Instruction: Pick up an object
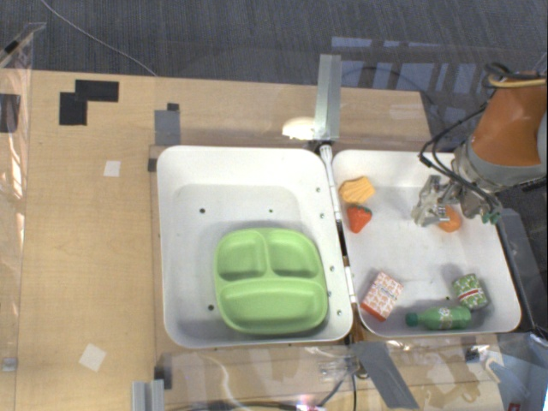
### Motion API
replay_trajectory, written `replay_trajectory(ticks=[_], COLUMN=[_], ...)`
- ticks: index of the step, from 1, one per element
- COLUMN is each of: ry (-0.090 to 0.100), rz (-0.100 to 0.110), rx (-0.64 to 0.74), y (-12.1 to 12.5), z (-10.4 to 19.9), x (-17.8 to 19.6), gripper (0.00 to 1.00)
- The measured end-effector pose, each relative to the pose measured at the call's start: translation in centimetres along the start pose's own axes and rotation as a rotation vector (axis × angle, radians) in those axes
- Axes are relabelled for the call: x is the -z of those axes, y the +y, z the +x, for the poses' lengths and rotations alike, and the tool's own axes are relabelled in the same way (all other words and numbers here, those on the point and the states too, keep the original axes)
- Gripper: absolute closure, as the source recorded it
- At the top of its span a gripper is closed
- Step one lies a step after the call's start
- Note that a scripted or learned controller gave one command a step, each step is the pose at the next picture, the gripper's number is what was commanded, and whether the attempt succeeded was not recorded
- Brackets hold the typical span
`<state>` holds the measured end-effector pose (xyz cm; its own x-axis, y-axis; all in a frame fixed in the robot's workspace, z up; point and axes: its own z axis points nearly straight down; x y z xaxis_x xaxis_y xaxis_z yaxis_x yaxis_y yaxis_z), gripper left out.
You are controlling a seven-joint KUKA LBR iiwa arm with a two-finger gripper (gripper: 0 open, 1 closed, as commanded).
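My gripper (431,211) hangs low over the back right part of the right bin (411,255). A small orange object (450,222) lies right beside it, partly hidden by the gripper's metal parts; whether it is touched is unclear. Further left in the same bin are a yellow-orange piece (357,189) and a red, strawberry-like piece (360,218). Toward the bin's front lie a pink and white box (382,295), a green bottle (439,317) on its side and a small green can (469,290).
The left bin (184,229) holds a green divided plate (271,278) in its front half. A metal post (328,101) stands behind the seam between the bins. The arm's orange band (512,131) looms over the right bin's back right corner.
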<state>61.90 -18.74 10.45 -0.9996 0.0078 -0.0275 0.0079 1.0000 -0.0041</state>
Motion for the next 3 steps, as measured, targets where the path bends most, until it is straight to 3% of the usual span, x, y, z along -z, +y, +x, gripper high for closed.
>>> replay_trajectory(ticks=[1,2,3], ry=[0.013,0.011,0.018], rz=[-0.003,-0.004,-0.007], rx=[-0.309,-0.521,0.157], y=[7.6,15.4,17.9], z=[-1.2,-0.1,2.5], x=[-1.5,9.8,12.2], gripper=[1.0,1.0,1.0])
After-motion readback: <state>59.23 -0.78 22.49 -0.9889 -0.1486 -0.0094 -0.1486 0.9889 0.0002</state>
